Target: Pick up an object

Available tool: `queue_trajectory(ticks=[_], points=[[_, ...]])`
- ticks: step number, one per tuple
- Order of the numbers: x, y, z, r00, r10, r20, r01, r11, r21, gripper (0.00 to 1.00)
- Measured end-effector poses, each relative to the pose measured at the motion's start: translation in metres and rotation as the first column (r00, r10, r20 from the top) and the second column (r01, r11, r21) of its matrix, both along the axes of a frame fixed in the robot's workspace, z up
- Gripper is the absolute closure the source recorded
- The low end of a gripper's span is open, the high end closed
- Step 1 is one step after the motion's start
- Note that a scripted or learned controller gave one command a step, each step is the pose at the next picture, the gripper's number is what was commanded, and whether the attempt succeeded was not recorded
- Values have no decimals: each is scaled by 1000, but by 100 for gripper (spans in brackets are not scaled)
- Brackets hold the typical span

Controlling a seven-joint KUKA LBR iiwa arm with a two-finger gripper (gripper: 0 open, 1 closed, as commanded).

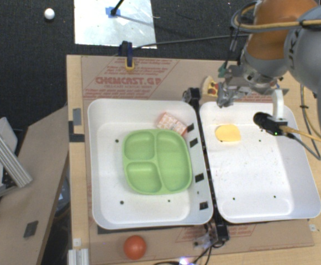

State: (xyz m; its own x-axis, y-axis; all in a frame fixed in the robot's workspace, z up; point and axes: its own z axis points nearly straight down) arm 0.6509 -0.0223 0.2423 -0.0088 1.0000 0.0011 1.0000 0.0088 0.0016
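Two shallow white bins are seen side by side on a bench lined with brown cardboard (149,73). On that cardboard, beyond the left bin, red print reading "CHEMCAST GP" can be made out; the smaller lines beneath it are too fine to be read.

In the left bin (102,164) a green divided tray (156,162) with three compartments is laid flat near the middle. Just beyond its far right corner a small pink and white patterned packet (171,122) is found, near the bin's far wall; its markings cannot be read.

In the right bin (270,186) a flat yellow object (227,133) lies on the floor at the far left part. The gripper (226,99) is held over the far rim of this bin, just beyond the yellow object and apart from it. Whether its fingers are open or closed cannot be told, and nothing is seen between them.

An orange ball (134,247) rests on the bench in front of the left bin.
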Motion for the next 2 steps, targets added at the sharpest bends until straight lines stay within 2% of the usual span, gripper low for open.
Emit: queue_trajectory(ticks=[1,2], points=[[3,55,-16,1000,0,-1,0,1000,0,100],[16,105,-24,1000,-2,2,2,1000,-1,100]])
